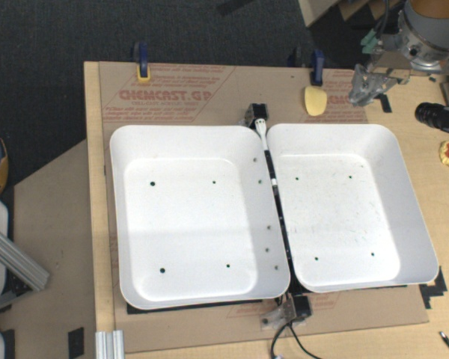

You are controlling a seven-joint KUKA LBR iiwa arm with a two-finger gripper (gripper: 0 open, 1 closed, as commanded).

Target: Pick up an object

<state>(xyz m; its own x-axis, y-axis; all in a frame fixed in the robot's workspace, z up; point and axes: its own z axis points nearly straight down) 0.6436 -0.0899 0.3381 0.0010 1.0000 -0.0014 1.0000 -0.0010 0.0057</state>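
Dark carpet surrounded the bench [209, 88], a brown board clamped at its far edge by two blue clamps, evidently to keep it from shifting under the arm's work. The gripper [367, 88] hung over the bare board just beyond the far rim of the right bin [404, 200], well up in the corner of the scene, with the grey arm [426, 21] and its orange band rising behind it. How the gripper was set could not be told at this size, and nothing could be made out in its grasp.

Just beside the gripper, toward the left bin, lay a small yellow object [316, 100] on the board, close under one blue clamp [316, 66]. It sat outside both bins, which probably explained why the gripper stood there rather than over a bin: this looked like the nearest thing to pick.

Nearer the camera from the gripper, the right bin showed only small dark dots on its floor, seemingly marks or holes. Farther off, the left bin [120, 200] looked the same. A black strip [273, 200] ran between the two, apparently joining them so they stayed side by side. The second blue clamp [142, 60] held the board's far corner, well away.

The pick seemed not yet begun.
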